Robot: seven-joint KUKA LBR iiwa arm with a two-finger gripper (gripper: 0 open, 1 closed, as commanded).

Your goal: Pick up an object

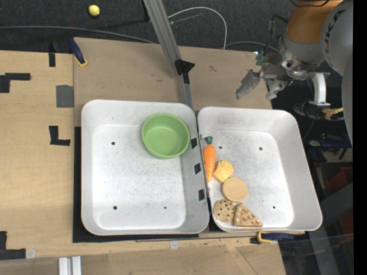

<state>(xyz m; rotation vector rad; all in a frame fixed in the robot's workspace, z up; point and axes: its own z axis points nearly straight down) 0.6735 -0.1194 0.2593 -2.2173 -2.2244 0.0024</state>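
Here my gripper (259, 85) hangs above the bare bench top, just beyond the far rim of the right bin (287, 153), near that bin's far middle; two grey fingers show, one (248, 85) jutting out toward the left and a second beside it, spread apart with nothing between them, so I am released and carrying nothing; my orange-banded wrist rises behind them toward the upper right corner.

Below me the right bin has a broad stretch of bare white floor across its far and right-hand parts; the food pieces crowd its near left side (all of them hugging the wall it shares with the other bin); the carrot (209, 161) lies lengthwise along that left wall, touching or very nearly touching it; just beside it sits a yellow ridged piece (223, 169); a round tan biscuit (234, 189) lies next to that; at the near left corner a speckled cookie (224, 211) and a wedge-shaped slice (246, 216) rest against each other, close to the near rim.

The left bin (97, 171) holds a green bowl (166, 135), upright, at its far right, close to the shared wall; the remainder of its floor is open; a grey pole (163, 24) slants over the bench to the seam between the bins.
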